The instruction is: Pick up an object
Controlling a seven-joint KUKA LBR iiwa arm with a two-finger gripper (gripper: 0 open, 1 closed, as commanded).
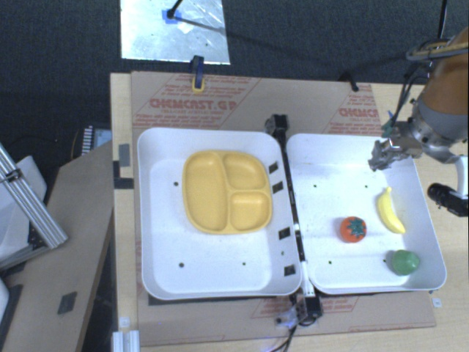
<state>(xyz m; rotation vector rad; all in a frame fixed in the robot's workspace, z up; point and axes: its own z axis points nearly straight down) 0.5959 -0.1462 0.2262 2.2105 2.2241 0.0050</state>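
Note:
The right bin [322, 196] holds three things: a yellow banana [389, 211] near its right wall, an orange-red round fruit with a green top [352, 229] left of the banana, and a green round fruit [403, 262] in the near right corner. My gripper [384, 155] hangs over the bin's far right part, above and behind the banana, with nothing visibly between its fingers. The grey arm with its orange band [445, 94] comes in from the right.
The left bin [157, 196] bears a yellow divided plate [226, 191]. A black divider with clips [287, 196] runs between the bins. Cardboard [220, 101] lies under both. A metal sheet [174, 20] sits behind the bench.

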